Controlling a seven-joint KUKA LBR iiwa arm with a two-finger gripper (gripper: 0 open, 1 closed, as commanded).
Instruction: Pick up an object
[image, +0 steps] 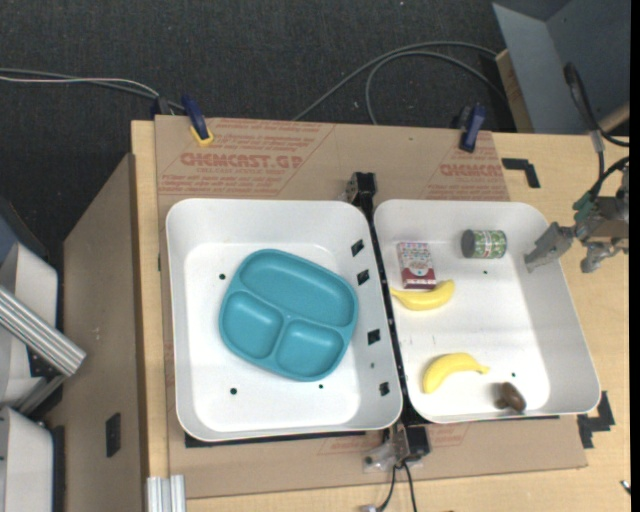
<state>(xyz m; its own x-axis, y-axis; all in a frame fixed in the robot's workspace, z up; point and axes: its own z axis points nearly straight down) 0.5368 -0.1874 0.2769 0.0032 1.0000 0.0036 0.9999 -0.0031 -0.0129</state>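
Here is the bench (120, 300), cardboard-topped, carrying two white bins side by side. The left bin (190, 380) holds a teal divided plate (288, 313), lying flat near its middle. The right bin (560, 330) holds the small stuff, and that is where the action should be. Out at the right edge, just beyond the right bin's far-right rim, sits the pincer (570, 250); it is over the bench, not over any object, nothing is between its tips, and I cannot tell from this angle whether it is spread or closed. So by my reading we are at the very start of the pick: approach not yet made, no target touched. Candidates, big to small: a banana (450, 371) near the near edge of the right bin, curved, lying flat with free space around it; a second banana (424, 295) toward the left side, touching or just beside a red-and-white box (416, 262) that lies beyond it; a green can (485, 243) on its side at the far end, closest to the pincer; and a small brown lump (511, 399) in the near-right corner, too blurred to name. The next move calls for swinging left over the bin, then descending squarely on one item; the can looks likeliest to roll.
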